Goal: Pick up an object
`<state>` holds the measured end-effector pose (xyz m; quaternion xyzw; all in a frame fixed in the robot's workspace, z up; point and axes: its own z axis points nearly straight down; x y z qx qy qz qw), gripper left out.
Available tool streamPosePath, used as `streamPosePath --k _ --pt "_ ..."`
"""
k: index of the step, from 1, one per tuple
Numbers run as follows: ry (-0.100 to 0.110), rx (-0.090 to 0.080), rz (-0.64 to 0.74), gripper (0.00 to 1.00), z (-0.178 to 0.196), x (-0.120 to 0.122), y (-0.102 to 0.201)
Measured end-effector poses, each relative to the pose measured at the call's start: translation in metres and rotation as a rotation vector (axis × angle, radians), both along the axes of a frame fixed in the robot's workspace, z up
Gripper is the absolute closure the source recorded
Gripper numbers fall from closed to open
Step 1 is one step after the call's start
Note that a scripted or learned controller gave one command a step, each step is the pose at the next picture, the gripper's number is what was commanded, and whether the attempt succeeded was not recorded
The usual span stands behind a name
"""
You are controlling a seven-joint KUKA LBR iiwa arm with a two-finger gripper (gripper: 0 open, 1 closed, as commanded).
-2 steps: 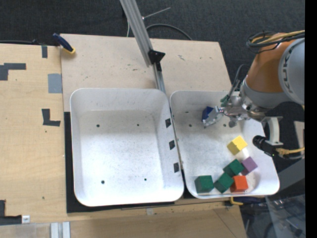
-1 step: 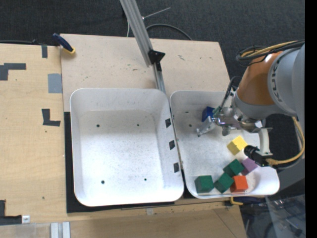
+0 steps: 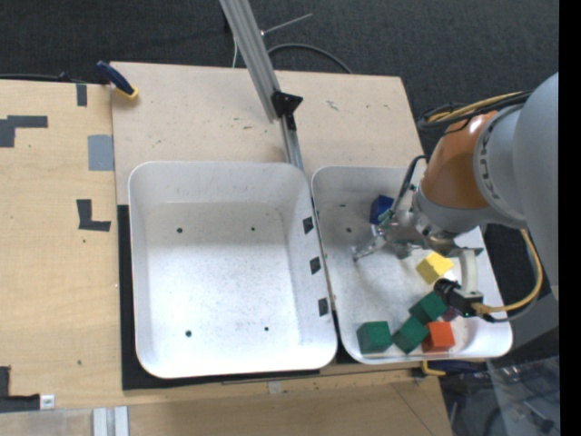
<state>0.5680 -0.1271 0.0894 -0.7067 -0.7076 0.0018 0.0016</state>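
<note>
Two white bins sit side by side; the arm [image 3: 472,166] reaches into the right bin [image 3: 345,189], its gripper [image 3: 368,248] low over the floor, and how far open it is cannot be told. A blue block [image 3: 380,209] lies just beside it, a yellow block [image 3: 434,266] nearby. Green blocks [image 3: 374,336] and an orange block [image 3: 439,335] cluster by the near wall.
</note>
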Motion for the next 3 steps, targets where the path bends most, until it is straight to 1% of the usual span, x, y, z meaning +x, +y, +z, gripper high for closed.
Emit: streamPosePath --k 1,2,3 --pt "-0.002 0.002 0.001 1.00 0.012 0.001 0.001" --pt "-0.007 0.000 0.000 1.00 0.055 0.003 -0.003" --pt "-0.010 -0.001 0.002 1.00 0.107 0.010 0.006"
